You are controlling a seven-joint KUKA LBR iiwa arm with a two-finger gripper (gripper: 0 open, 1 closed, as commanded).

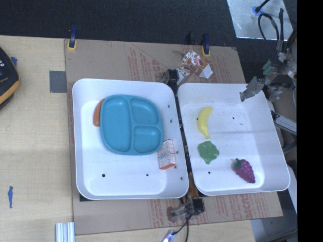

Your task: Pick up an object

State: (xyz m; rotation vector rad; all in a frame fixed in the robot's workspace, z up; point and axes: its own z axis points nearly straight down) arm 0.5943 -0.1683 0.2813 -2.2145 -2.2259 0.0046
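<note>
In the right bin (pixel 262 135) lie a yellow banana (pixel 204 121), a green leafy vegetable (pixel 208 151) and a purple bunch of grapes (pixel 244 170). The left bin (pixel 126 185) holds a blue divided plate (pixel 132 124), with an orange item (pixel 97 114) poking out from under its left edge. A small printed carton (pixel 167 154) lies at the plate's lower right. My gripper (pixel 251 90) hangs over the right bin's far right corner, well apart from every object, with nothing seen in it.
A crumpled wrapper (pixel 194 64) lies on the cardboard behind the bins. Blue clamps (pixel 72 36) pin the cardboard at the back edge. A yellow-and-black device (pixel 6 79) sits at the far left of the bench. Cables (pixel 181 213) cluster at the front between the bins.
</note>
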